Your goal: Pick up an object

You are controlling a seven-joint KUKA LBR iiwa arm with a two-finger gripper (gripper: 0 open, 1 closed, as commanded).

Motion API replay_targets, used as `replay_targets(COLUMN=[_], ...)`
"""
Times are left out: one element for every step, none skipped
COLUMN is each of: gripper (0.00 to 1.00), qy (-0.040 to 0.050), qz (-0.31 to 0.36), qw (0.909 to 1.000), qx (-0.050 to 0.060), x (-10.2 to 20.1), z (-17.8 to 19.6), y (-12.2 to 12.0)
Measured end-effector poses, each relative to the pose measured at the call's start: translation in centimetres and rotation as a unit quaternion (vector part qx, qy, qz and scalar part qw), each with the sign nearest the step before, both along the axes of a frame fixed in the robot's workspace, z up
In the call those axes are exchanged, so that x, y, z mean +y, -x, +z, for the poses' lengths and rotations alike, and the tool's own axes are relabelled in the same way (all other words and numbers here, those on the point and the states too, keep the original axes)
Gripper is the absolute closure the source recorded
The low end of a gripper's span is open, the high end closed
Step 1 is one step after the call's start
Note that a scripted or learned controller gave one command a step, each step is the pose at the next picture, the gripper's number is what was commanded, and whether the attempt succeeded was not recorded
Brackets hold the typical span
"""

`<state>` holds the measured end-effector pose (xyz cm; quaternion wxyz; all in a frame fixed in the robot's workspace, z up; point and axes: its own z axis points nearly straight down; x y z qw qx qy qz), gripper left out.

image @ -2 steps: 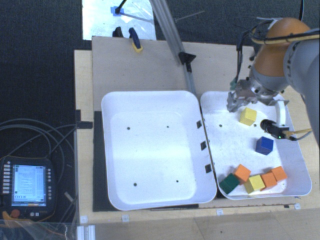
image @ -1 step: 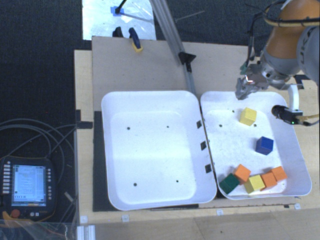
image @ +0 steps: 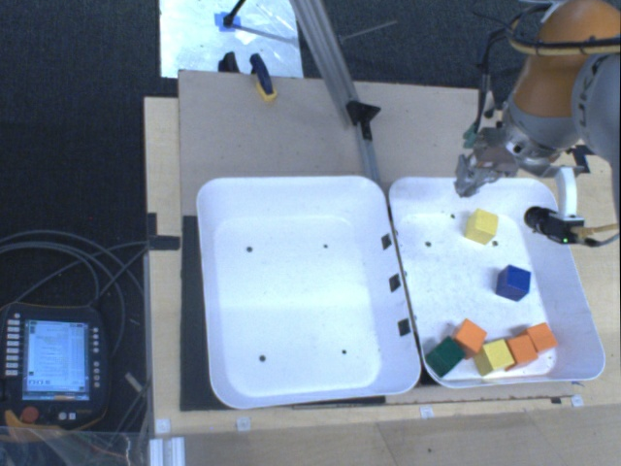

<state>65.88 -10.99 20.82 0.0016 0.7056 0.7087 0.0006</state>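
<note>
control pendant with lit screen, lower left, cables looped above it. blue-and-yellow clamp at the bench's far edge. metal pole slanting beside it.

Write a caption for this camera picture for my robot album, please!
Robot arm's tool hovers over the right bin, near a yellow cube, a blue cube and a pile of cubes.

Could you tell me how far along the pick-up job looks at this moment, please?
Nothing looks picked yet. The gripper hangs over the right bin's far edge, just beyond the yellow block, with nothing visibly in it. The blue block and the cluster at the near edge lie in the bin. Descending, grasping and lifting remain.
</note>
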Motion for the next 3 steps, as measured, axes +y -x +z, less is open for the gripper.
replay_targets(gripper=[1.0, 1.0, 1.0], qy=[-0.0013, -0.0021, -0.0022], qz=[0.003, 0.004, 0.004], qw=[1.0, 1.0, 1.0], qx=[0.001, 0.0, 0.001], x=[5.5, 11.6, 17.5], z=[-0.1, 0.8, 1.7], y=[0.6, 0.8, 2.5])
